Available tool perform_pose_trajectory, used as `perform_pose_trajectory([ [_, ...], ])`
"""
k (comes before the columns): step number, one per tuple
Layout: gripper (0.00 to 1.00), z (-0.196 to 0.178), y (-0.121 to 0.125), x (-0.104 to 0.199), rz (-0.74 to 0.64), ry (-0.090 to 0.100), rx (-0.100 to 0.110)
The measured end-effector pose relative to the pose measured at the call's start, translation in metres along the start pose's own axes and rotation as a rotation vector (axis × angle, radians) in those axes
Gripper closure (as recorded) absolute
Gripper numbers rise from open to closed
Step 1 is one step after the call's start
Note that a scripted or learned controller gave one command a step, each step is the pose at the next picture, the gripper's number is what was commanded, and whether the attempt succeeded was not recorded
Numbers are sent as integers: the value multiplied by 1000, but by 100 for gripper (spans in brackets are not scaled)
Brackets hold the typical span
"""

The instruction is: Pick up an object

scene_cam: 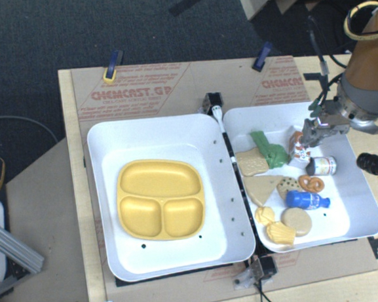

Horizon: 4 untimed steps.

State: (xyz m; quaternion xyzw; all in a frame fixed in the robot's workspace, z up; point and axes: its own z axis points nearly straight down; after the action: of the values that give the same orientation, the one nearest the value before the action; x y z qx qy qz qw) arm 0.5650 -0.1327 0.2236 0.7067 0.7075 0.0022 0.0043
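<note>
The right bin [351, 205] holds several toy foods. A green piece [268, 148] lies at its back, with a beige slice [251, 164] beside it. A small red-and-white item [299, 150] and a silver can [322, 165] lie toward the right. In front of them are a pretzel [311, 183], a blue bottle [306, 200], a dotted cracker [286, 186], a round tan biscuit [296, 221] and yellow pieces [281, 234]. My gripper [310, 132] hangs low just above and right of the red-and-white item, and its tips blend with that item.
The left bin [103, 148] carries a yellow divided plate [159, 198]. A black clip [212, 103] sits where the two bins meet at the back. Blue clamps [112, 65] hold the cardboard bench top. The arm's orange band [368, 65] is at the far right.
</note>
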Motion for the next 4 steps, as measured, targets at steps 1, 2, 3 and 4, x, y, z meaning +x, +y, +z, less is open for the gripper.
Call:
perform_pose_trajectory([
  [1, 100, -1, 1, 0, 0, 1, 5],
  [2, 100, 9, 31, 40, -4, 2, 5],
  [3, 100, 11, 58, 82, -5, 4, 5],
  [4, 100, -3, 82, 115, -4, 4, 3],
])
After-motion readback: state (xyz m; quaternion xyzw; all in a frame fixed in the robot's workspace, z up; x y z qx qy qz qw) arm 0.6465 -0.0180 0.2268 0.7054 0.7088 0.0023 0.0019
